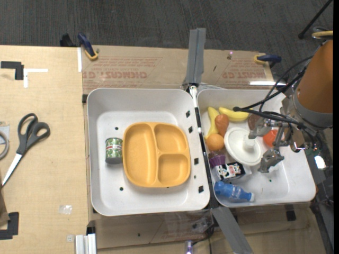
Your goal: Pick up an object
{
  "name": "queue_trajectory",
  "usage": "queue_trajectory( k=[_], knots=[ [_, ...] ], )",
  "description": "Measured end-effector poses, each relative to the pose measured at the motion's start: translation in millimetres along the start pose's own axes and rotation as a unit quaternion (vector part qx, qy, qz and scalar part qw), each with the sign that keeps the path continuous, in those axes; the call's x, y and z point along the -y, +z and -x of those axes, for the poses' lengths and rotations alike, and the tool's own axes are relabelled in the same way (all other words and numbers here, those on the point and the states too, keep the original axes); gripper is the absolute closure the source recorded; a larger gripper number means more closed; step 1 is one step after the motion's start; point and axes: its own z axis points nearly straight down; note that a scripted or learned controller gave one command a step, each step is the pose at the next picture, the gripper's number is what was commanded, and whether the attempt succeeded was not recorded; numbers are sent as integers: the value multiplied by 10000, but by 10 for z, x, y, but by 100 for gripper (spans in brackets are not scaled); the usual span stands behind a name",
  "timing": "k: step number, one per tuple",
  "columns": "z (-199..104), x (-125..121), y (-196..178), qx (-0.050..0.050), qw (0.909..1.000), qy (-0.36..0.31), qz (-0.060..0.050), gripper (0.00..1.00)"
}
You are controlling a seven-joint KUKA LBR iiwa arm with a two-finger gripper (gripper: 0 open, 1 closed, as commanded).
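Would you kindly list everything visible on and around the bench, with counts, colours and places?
Bins: two, white, side by side.
Divided plate: one, yellow-orange, left bin.
Small can: one, green label, left of the plate.
Banana: one, yellow, right bin, far side.
Orange fruit: one, right bin, near the divider.
White dish: one, right bin, middle.
Blue bottle: one, right bin, near edge.
Scissors: one, black handles, bench, left.
Clamps: two, blue, far edge.
Arm: one, grey and orange, right.
End effector: one, over the right bin.
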Motion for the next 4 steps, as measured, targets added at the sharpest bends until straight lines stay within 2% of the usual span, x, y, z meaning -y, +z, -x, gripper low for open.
queue_trajectory(
  k=[1, 2, 3, 4],
  knots=[
    [15, 80, 1452, 117, 9999, 64, -20, 0],
    [913, 340, 1420, 22, 9975, 706, -3, 0],
    [1309, 54, 1605, 20, 9938, 1111, -2, 0],
    [846, 284, 1610, 4, 9937, 1118, -2, 0]
  ],
)
